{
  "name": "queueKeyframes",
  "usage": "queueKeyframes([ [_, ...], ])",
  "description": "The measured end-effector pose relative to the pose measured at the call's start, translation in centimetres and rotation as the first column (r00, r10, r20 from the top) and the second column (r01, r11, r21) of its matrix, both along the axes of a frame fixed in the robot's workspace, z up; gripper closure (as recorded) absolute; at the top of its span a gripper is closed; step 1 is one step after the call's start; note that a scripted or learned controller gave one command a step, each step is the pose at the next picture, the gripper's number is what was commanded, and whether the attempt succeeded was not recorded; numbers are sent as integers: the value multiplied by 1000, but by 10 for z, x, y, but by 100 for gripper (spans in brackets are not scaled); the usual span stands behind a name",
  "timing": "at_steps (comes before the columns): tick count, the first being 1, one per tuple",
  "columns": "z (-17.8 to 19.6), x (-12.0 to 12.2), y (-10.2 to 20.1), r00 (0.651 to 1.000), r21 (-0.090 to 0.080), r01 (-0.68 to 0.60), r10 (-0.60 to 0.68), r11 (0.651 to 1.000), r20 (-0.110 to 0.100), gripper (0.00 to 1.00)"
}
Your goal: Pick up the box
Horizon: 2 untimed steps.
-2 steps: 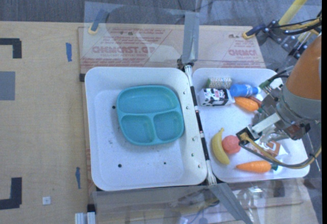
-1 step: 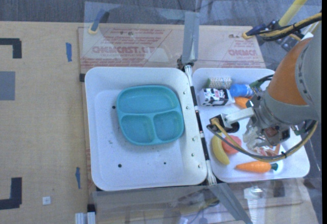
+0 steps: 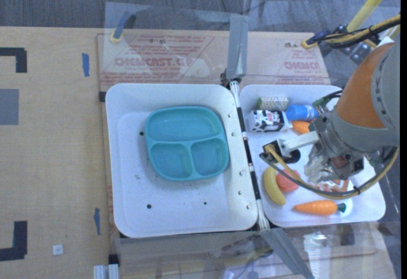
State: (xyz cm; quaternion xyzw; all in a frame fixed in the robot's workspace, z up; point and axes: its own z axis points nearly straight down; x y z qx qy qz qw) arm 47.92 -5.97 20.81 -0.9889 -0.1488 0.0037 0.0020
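The box (image 3: 266,120) is a small black-and-white carton lying at the upper left of the right bin (image 3: 375,211), close to the divider. My gripper (image 3: 318,166) hangs over the middle of that bin, below and to the right of the box and apart from it. It sits above a crinkly packet (image 3: 331,181). The grey arm with its orange band (image 3: 359,96) covers the bin's right side.
Around the box lie a green-and-white pack (image 3: 274,103), a blue bottle (image 3: 299,111) and a small orange item (image 3: 301,126). A banana (image 3: 273,186), a red tomato (image 3: 289,182) and a carrot (image 3: 316,208) lie at the front. The left bin (image 3: 127,208) holds a teal divided plate (image 3: 187,143).
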Motion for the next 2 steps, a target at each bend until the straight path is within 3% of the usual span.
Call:
queueKeyframes([
  [2,18,0,-3,1000,0,0,0,1000,-5,100],
])
